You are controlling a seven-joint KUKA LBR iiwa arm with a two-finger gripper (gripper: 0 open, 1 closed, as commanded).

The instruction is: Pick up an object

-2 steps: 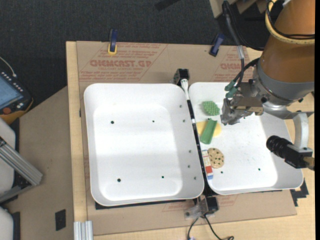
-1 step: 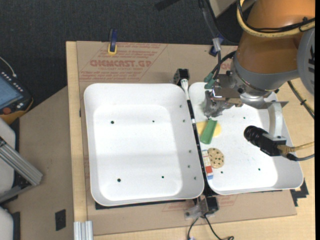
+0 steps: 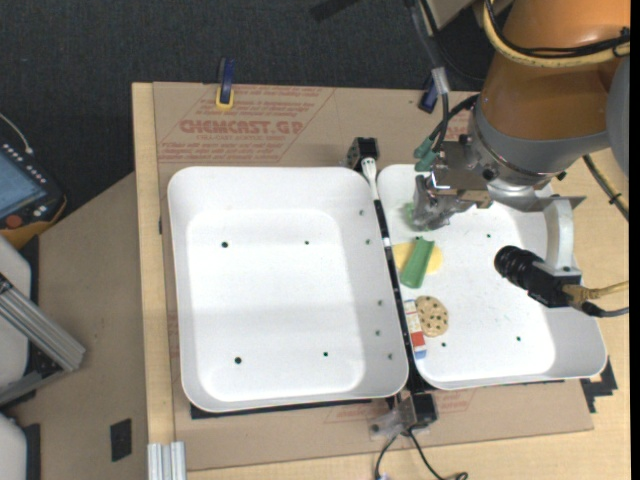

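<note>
- Two shallow white bins are seen from above, side by side on a cardboard-covered bench; the left bin point(image 3: 270, 288) is on the left of the view, the right bin point(image 3: 500, 358) beside it
- The grey arm with its orange band point(image 3: 555, 13) reaches in from the right and is lowered over the upper left part of the right bin
- The gripper point(image 3: 432, 211) is positioned just above and near a yellow and green object point(image 3: 418, 260) that lies close to the divider between the bins
- Whether the gripper is spread or closed cannot be told; nothing is seen held
- A round cookie-like object point(image 3: 432, 315) lies below the yellow and green one, with a small red and blue item point(image 3: 416, 342) just beside it
- The yellow and green object is judged to be light and probably soft or smooth plastic; it would best be taken across its narrow width, near the middle
- Its closeness to the bin wall is judged to leave little room on that side
</note>
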